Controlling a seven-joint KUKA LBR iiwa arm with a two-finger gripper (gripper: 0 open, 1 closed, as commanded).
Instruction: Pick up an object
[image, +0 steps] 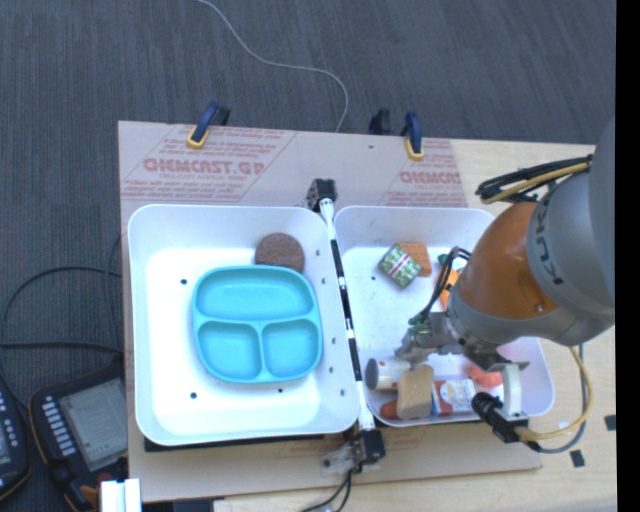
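Note:
My gripper (418, 340) hangs low in the right bin (372, 300), near its front half, with the grey and orange arm (510, 280) covering much of that bin. Just below the gripper lie a tan block-shaped object (414, 392) and a small white cylinder (378, 375). A white packet with red print (455, 393) lies beside them at the front wall. Further back sit a green patterned box (399, 265) and an orange piece (421, 257). Nothing is visibly held.
The left bin (160, 300) holds a blue three-compartment plate (257, 323) and a brown round disc (279, 250) behind it. Blue clamps (205, 122) grip the board's far edge. Cables trail from the arm at the front right (540, 432).

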